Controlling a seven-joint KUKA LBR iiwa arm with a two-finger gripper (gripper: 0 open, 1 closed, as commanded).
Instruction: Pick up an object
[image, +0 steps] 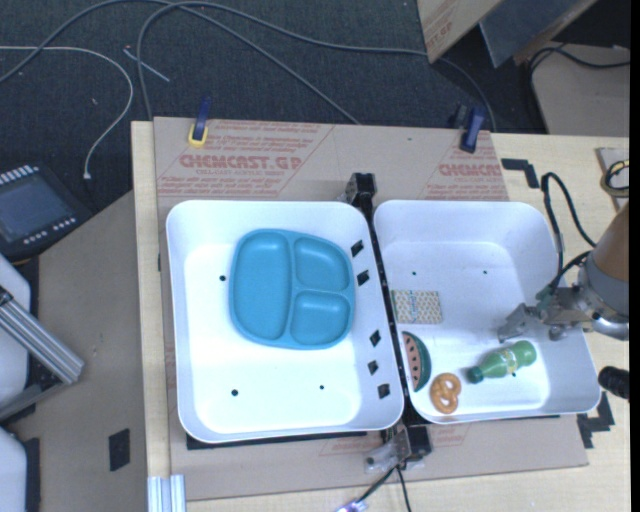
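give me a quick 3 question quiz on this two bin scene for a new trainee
1. True or false: the blue plate lies in the left bin.
2. Which thing lies nearest the claw? A) pretzel B) green bottle C) watermelon slice
3. Fill in: the patterned cloth lies in the ___ bin.

Key: 1 true. 2 B, the bottle sits just below the claw in the right bin. 3 right.

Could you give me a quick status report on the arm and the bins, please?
Gripper low in right bin, holding nothing visible. Green bottle just below it, lying flat. Pretzel and watermelon slice nearby, not blocking.
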